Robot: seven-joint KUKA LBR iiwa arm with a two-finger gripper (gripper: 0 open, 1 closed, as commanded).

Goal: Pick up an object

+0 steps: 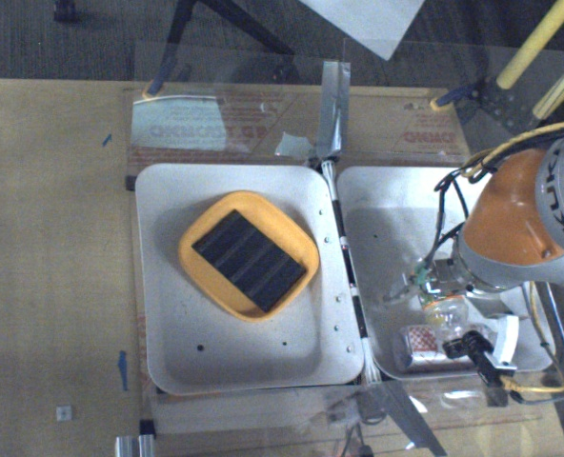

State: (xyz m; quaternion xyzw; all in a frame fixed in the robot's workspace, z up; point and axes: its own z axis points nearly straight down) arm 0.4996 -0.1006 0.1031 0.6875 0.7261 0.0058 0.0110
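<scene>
Fingers are tucked under the wrist from this angle, so I cannot tell whether they are apart or together. The gripper [436, 303] is hanging low over the near part of the right bin [377, 208], just beside a small red-and-white box [417, 344]. That is looking like the target, since nothing is showing in its grasp. The yellow tray [249, 255] with its black ridged panel is sitting mid left bin [153, 255], well apart, probably too broad for this grip.
</scene>
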